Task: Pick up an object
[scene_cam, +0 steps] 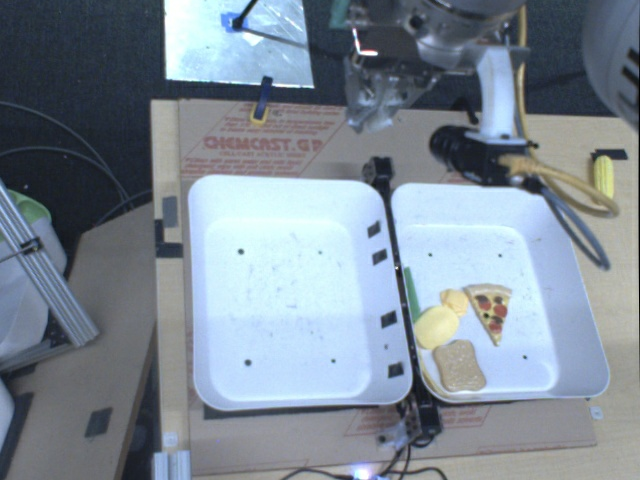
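At the lower right of the frame, in the right bin [560,268], four toy foods are grouped: a tan cracker [460,365] nearest, a yellow lemon [435,327], a small yellow piece [455,301] and a pizza slice [490,310]. The left bin [285,288] is seen at centre. Beyond it, red lettering reading "CHEMCAST" is printed on the cardboard [262,141]. At top centre the gripper [372,108] is raised above the bench; whether it is open cannot be told, and nothing is seen held.
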{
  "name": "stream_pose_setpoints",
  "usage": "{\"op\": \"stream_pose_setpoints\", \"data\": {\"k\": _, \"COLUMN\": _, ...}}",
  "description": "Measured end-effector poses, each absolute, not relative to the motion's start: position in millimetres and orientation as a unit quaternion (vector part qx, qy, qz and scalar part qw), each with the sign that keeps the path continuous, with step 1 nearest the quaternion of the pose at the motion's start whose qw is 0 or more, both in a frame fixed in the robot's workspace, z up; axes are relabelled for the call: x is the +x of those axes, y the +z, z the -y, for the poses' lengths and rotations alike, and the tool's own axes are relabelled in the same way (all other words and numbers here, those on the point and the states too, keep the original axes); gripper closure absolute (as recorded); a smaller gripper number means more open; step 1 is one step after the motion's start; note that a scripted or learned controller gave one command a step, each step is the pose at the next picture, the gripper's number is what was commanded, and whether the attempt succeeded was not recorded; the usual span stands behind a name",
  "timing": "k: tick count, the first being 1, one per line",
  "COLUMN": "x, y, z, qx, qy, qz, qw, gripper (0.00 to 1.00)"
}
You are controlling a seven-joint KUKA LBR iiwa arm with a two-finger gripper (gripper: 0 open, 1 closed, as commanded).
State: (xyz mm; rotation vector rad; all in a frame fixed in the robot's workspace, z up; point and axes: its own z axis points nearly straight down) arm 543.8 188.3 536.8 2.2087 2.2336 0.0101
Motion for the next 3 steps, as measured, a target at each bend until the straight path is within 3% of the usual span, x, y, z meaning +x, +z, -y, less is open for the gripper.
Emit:
{"op": "stream_pose_setpoints", "data": {"k": 1, "x": 501.2, "y": 535, "z": -236, "qx": 0.704, "qy": 0.0012, "qz": -0.711, "qw": -0.001, "gripper": 1.0}}
{"op": "stream_pose_setpoints", "data": {"k": 2, "x": 555.8, "y": 383, "z": -233, "qx": 0.708, "qy": -0.005, "qz": -0.707, "qw": -0.001, "gripper": 1.0}}
{"op": "stream_pose_setpoints", "data": {"k": 3, "x": 483.5, "y": 353, "z": -223, "qx": 0.706, "qy": -0.0025, "qz": -0.708, "qw": -0.002, "gripper": 1.0}}
